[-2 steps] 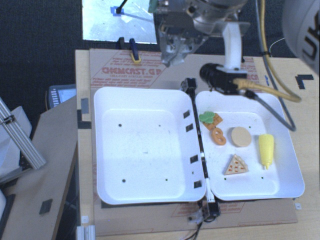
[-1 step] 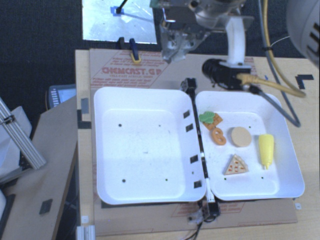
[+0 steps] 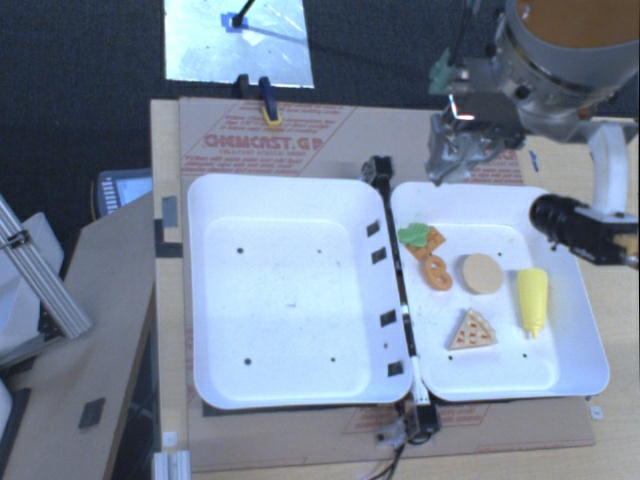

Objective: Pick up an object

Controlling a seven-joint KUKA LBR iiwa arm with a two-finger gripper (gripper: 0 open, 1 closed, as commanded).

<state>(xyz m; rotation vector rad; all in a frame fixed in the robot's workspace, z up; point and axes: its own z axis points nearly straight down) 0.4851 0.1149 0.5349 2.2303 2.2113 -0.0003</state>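
Note:
The right bin (image 3: pixel 575 368) holds several toy foods. A green leafy piece (image 3: pixel 414 234) lies at its upper left, touching an orange pretzel-shaped piece (image 3: pixel 436 270). A tan round disc (image 3: pixel 481 274) sits mid-bin, a yellow bottle-shaped piece (image 3: pixel 532 301) lies to its right, and a pizza slice (image 3: pixel 472 331) lies below. My gripper (image 3: pixel 455 163) hangs above the back rim of the right bin, well clear of the objects, with nothing seen between its fingers.
The left bin (image 3: pixel 215 368) stands beside the right one, joined by a black clipped divider (image 3: pixel 393 278). Cardboard (image 3: pixel 290 133) lies under both bins. A shiny metal sheet (image 3: pixel 238 28) lies beyond the bench at the back.

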